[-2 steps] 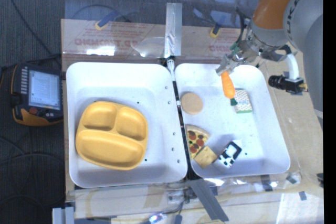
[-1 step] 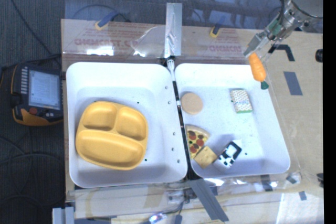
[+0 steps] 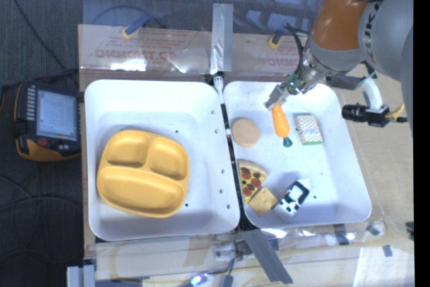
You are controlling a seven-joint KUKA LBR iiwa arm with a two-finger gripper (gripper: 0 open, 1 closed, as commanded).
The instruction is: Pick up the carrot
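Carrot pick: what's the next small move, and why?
Probably a short shift toward the carrot, centring over its body before descending. The hand sits just above the carrot's orange top end, toward the right bin's back wall, and the carrot lies flat on the bin floor.

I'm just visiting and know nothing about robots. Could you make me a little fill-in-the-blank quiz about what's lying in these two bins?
1. The yellow tray with compartments lies in the ____ bin of the view.
2. The carrot lies between the round tan cookie and the speckled ____.
3. The pizza slice lies in the same bin as the carrot, nearer the ____ edge of the view.
4. The gripper is just above the carrot's ____ end.

Missing words: left; sponge; bottom; orange
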